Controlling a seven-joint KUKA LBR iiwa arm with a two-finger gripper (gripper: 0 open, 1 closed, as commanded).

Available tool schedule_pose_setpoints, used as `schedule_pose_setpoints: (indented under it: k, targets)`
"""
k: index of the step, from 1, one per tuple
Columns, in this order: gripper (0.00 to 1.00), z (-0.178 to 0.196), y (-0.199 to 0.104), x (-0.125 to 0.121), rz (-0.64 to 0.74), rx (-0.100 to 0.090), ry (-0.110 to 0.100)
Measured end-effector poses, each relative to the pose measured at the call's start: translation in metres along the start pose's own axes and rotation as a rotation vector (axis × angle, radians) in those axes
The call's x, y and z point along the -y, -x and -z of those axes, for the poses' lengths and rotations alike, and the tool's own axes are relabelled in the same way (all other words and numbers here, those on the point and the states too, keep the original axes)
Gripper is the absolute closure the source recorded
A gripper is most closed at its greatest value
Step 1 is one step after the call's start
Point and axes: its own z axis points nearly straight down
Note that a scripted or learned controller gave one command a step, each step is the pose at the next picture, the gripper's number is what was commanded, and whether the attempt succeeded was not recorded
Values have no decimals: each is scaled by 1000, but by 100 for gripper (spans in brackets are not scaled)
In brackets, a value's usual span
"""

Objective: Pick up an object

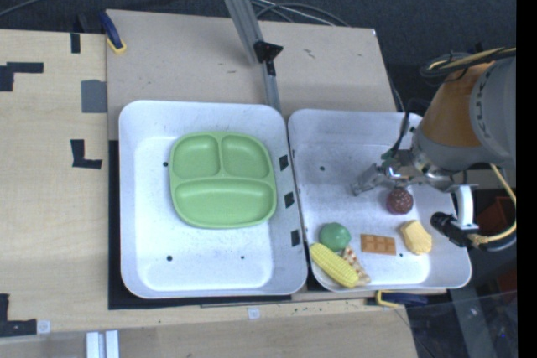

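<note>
Corn (336, 264) lies at the right bin's (336, 138) front edge, below and left of the gripper (369, 180). Beside the corn sit a green ball (335, 236), a waffle (377, 245) and a yellow piece (416, 236). A dark red ball (400, 200) sits just right of the gripper, apart from it. Whether the gripper is spread or closed I cannot tell. A green plate (223, 180) lies well left.

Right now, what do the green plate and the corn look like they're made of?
The green plate looks like moulded plastic: one even pale green, three smooth pressed compartments, a soft dull sheen. The corn seems to be toy food, probably plastic or rubber: flat uniform yellow with regular kernel ridges, though it is too small in view to be sure.
</note>
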Motion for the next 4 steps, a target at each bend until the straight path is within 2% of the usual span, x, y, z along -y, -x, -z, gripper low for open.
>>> schedule_pose_setpoints:
  k: [1, 3, 4]
  targets:
    - [100, 12, -1, 0, 1, -1, 0]
    - [100, 125, -3, 13, 0, -1, 4]
    - [100, 178, -3, 11, 0, 0, 5]
